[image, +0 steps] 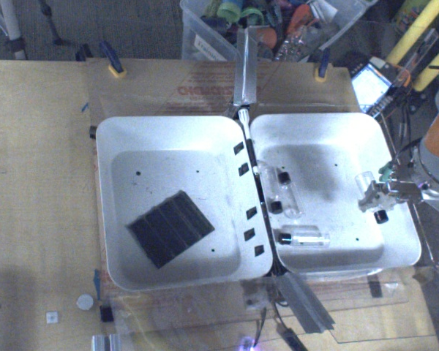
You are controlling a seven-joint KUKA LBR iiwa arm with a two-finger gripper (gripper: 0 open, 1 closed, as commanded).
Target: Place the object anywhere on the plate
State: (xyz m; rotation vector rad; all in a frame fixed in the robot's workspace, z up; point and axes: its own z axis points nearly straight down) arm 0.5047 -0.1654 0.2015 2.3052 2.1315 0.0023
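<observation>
Nearest my viewpoint, along the bench's front edge, sit some clamps and brackets (300, 309) under the seam between the 2 bins. From my remote seat I see the dark ribbed plate (170, 227) lying flat and turned on the diagonal in the left bin (113, 148). The right bin (366, 134) holds 2 clear plastic pieces with black caps: one vial (285, 192) close to the divider, another vial (304, 236) lying on its side nearer the front. The gripper (374, 194) hovers at the right bin's right side, and something pale and translucent shows by its tip, but I cannot tell whether the pincer is apart, together or clamped on anything. I judge the pick unconfirmed. To do this step well, I would want a lift that shows a vial clear of the floor, then a carry over the divider high enough to miss its black tabs (247, 192), and a low release over the plate's middle so a round vial does not roll off.
</observation>
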